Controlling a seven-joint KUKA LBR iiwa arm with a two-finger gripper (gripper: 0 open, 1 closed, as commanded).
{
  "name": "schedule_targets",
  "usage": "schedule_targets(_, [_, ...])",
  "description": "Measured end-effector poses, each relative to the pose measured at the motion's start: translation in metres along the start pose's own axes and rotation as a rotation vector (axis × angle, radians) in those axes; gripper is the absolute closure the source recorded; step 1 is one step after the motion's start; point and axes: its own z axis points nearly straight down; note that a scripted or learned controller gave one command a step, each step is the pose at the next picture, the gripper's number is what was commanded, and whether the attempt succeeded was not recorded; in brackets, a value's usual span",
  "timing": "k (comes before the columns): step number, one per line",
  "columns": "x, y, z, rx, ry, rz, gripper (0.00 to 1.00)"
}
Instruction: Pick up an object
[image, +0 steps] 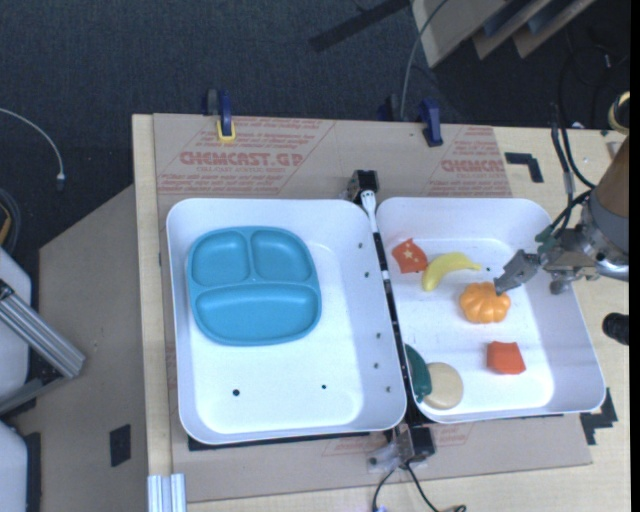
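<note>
Rightward, the pincer (510, 275) hovers touching the orange pumpkin (484, 303); its opening cannot be told.

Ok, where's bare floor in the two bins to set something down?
Left bin: a wide bare strip between the blue divided plate and the near wall, plus a narrower one along the centre divider. Right bin: crowded. The hand hangs by the orange pumpkin, with banana and red pieces around; bare floor between pumpkin and cream disc.

A blue divided plate (255, 285) lies in the left bin (200, 400). At the right bin (570, 385), the gripper (512, 272) hangs just above an orange pumpkin (483, 304).
</note>
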Motion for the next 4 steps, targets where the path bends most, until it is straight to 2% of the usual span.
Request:
schedule_targets(1, [0.001, 0.003, -0.007, -0.014, -0.003, -0.004, 0.00])
schedule_targets(2, [0.008, 0.011, 0.045, -0.011, -0.001, -0.005, 0.00])
schedule_targets(3, [0.007, 0.005, 0.089, -0.009, -0.001, -0.003, 0.00])
schedule_targets(4, [0.008, 0.005, 0.122, -0.009, -0.001, -0.004, 0.00])
